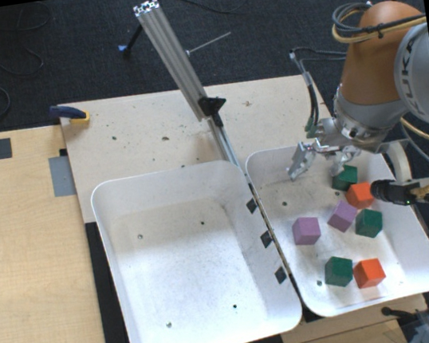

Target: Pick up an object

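Hovering at the right bin's (425,275) twelve o'clock, gripper (303,162) state impossible to tell.
Risking closing on nothing: cubes (306,230) clustering toward five o'clock, packed tight.

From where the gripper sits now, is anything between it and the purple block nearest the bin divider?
Nothing visible stands between them. The gripper is over bare floor at the far end of the right bin, and the purple block lies nearer the camera with clear white floor between. The other blocks lie off to the right of that line.
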`<act>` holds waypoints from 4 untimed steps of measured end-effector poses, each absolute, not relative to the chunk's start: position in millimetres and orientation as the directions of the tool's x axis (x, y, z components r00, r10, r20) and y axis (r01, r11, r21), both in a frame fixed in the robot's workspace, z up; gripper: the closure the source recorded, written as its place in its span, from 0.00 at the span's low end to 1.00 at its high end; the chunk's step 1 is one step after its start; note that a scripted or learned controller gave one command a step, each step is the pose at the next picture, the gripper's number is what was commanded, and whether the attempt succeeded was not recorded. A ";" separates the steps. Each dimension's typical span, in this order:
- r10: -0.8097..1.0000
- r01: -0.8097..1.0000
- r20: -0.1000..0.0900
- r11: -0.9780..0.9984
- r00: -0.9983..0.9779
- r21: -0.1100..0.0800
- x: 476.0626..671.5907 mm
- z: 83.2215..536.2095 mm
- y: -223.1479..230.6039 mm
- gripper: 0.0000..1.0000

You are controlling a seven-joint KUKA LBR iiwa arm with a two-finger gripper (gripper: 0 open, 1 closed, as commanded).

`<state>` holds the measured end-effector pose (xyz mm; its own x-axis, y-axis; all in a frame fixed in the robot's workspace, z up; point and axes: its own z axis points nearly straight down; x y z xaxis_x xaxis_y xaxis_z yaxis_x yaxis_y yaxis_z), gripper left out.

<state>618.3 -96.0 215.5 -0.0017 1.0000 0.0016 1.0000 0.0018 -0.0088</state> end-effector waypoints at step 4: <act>1.000 1.000 0.000 -0.004 0.004 -0.002 618.7 91.1 -100.9 0.00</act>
